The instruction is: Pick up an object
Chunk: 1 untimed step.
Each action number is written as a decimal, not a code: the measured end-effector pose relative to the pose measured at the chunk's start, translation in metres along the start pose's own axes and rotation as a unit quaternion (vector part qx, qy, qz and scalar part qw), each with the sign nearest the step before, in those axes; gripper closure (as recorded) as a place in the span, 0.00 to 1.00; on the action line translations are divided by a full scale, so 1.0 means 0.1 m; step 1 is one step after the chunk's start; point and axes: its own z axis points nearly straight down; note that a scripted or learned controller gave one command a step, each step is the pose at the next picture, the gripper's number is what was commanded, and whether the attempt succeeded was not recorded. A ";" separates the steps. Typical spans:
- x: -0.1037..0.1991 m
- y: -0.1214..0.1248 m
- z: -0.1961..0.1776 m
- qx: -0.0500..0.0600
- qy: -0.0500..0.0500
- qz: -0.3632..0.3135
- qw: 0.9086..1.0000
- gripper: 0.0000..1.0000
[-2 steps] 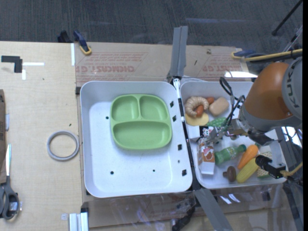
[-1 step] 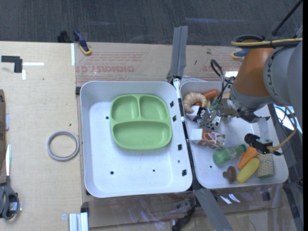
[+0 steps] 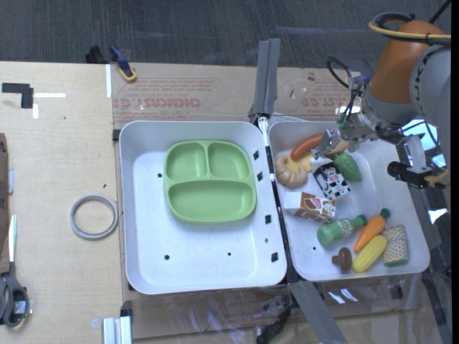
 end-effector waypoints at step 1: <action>0.15 0.11 0.24 -0.002 -0.009 0.013 1.000 0.00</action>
